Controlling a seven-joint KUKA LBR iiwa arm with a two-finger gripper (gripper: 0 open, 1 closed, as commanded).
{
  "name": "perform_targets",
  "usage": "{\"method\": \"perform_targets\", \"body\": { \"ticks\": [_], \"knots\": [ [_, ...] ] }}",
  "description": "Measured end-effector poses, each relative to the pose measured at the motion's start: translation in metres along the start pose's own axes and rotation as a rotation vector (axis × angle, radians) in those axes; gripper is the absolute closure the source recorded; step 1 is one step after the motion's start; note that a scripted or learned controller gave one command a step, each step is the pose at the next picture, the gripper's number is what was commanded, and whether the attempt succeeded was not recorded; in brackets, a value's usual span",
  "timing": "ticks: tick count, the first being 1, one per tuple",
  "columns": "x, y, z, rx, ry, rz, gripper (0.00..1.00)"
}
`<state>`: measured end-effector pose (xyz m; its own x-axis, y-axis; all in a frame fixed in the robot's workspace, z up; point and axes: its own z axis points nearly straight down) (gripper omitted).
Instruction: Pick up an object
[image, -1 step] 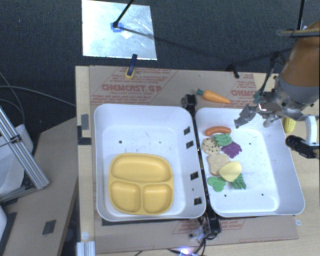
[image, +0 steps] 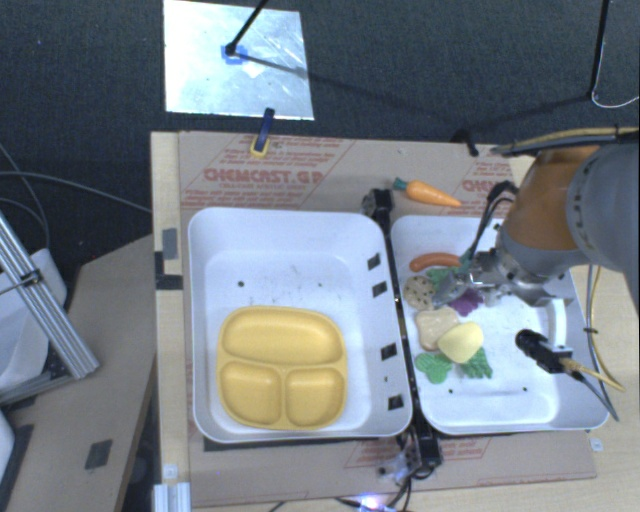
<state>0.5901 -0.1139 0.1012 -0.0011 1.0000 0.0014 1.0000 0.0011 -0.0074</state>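
Two shallow white bins (image: 300, 225) sit on a cardboard-covered bench (image: 300, 165) above dark carpet; the grey arm's gripper (image: 470, 285) hangs over a purple toy (image: 463, 299) in the right bin, its finger spread impossible to tell

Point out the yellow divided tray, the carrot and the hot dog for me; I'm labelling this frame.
yellow divided tray (image: 283, 365): camera view, centre ridge where its compartments meet.
carrot (image: 432, 194): camera view, middle of the orange body.
hot dog (image: 433, 261): camera view, middle of its length.
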Motion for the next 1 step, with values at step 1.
{"method": "perform_targets", "body": {
  "ticks": [1],
  "knots": [
    [0.0165,-0.0359,0.0156,-0.015,-0.002,0.003,0.00]
  ]
}}
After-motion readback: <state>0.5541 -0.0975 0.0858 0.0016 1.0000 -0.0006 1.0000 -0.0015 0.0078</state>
